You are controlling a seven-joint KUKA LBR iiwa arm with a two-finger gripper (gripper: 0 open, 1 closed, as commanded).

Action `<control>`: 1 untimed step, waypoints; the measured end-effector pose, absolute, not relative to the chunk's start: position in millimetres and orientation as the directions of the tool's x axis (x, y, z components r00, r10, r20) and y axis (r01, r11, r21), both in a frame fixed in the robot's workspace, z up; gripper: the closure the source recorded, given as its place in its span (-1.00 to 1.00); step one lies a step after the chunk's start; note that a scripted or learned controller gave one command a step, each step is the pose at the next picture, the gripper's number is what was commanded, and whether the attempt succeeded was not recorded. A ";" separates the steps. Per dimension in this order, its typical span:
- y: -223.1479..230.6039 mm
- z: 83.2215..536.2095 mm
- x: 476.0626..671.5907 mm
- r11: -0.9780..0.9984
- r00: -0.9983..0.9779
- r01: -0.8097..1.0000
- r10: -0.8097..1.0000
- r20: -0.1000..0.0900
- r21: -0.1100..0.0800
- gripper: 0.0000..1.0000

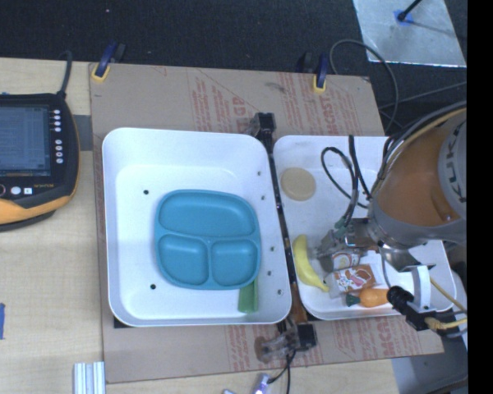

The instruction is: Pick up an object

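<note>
My gripper [338, 243] hangs low in the right bin [312, 150], just right of a yellow banana [306, 264] that lies near the bin's left wall. Right below the gripper sits a small white and red packet [353, 277], and an orange carrot-like toy [373, 297] lies beside it at the bin's front edge. A round tan disc [298, 184] rests toward the back of this bin. The grey arm with its orange band [419, 183] covers the bin's right half. Nothing is visibly held.
The left bin [123, 220] holds a blue divided plate [207, 238] and a green piece [248, 298] at its front right corner. A tablet-like pendant [25, 154] lies on the bench at far left. Black cables [345, 171] loop over the right bin.
</note>
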State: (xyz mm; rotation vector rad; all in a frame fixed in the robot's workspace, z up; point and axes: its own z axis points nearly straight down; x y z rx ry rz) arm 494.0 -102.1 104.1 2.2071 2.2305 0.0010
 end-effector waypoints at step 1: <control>-24.7 192.2 510.9 0.006 -0.006 1.000 1.000 0.001 -0.001 1.00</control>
